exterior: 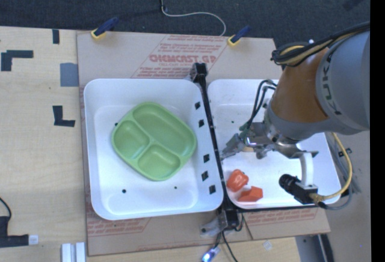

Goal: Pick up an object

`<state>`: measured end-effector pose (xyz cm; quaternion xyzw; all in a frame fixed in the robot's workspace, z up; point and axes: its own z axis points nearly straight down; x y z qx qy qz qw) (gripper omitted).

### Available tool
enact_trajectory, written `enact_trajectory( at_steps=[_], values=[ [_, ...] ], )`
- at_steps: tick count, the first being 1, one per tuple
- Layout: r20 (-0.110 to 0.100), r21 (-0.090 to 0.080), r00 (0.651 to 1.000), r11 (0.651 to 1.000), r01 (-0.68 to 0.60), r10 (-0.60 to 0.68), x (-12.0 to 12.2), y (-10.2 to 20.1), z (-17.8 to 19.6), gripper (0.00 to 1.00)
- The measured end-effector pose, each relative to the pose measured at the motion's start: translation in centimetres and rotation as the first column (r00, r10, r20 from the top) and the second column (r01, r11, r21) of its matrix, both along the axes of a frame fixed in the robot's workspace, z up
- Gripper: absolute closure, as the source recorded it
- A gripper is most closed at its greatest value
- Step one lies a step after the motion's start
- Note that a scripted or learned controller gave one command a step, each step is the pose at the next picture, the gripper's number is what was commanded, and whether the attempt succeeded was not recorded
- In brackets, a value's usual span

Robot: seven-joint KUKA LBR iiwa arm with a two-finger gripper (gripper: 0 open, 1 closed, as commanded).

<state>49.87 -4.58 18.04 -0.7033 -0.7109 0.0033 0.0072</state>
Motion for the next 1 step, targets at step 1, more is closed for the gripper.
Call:
enact_trajectory(
  at_steps=[1],
  values=[
    [0.032, -0.005, 0.999, 1.0, 0.007, -0.007, -1.27, 1.19, 21.57, 0.0]
  ],
)
